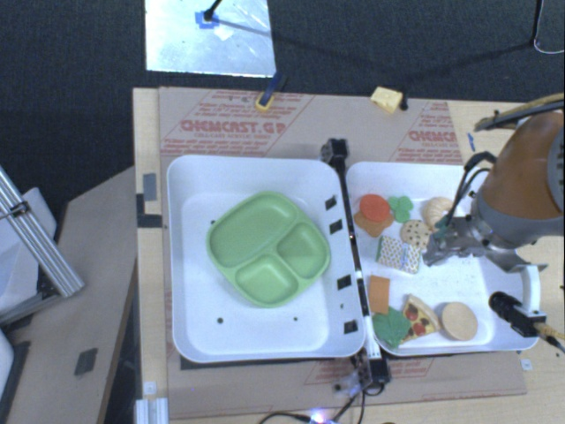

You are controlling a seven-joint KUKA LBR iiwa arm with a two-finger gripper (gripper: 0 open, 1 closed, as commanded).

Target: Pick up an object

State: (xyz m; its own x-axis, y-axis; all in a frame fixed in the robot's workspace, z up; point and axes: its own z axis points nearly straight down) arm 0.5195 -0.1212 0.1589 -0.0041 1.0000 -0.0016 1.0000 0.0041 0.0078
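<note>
The right bin [459, 180] holds several toy foods: an orange-red round piece [373, 210], a green piece [402, 208], a tan shell-like piece [436, 210], a speckled cracker [412, 232], a patterned white square [398, 254], an orange block [379, 293], a green leafy piece [390, 327], a pizza slice [421, 315] and a tan disc [458, 321]. My gripper [439, 246] is low in this bin, just right of the cracker and the patterned square. Its dark fingers point left and I see nothing between them.
The left bin [190, 193] holds a green divided plate [267, 248]. A black divider [349, 246] runs between the bins. A yellow block [386, 99] lies on the cardboard behind the right bin. A shiny sheet [209, 25] lies farther back.
</note>
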